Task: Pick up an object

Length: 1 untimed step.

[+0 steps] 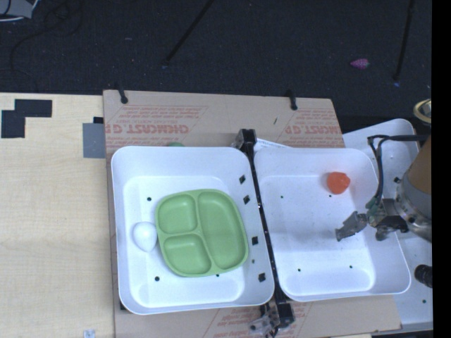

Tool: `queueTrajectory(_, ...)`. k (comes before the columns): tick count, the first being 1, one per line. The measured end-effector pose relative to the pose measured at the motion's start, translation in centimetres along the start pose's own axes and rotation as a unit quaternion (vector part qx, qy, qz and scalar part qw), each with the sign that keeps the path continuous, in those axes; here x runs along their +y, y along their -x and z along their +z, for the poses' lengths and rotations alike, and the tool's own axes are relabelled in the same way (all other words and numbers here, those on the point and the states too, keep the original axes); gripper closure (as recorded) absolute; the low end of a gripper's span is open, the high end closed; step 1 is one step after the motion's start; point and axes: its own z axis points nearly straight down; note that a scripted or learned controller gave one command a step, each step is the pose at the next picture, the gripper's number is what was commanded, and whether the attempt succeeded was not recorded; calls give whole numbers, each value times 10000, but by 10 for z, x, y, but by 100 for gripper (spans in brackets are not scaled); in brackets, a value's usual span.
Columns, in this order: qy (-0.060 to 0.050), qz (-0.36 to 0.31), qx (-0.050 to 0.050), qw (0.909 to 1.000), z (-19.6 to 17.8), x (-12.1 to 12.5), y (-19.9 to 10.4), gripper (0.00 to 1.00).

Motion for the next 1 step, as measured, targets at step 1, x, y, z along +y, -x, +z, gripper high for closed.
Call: queueTrajectory(1, 70, -19, -17, 10000, -7, 3, 0, 0)
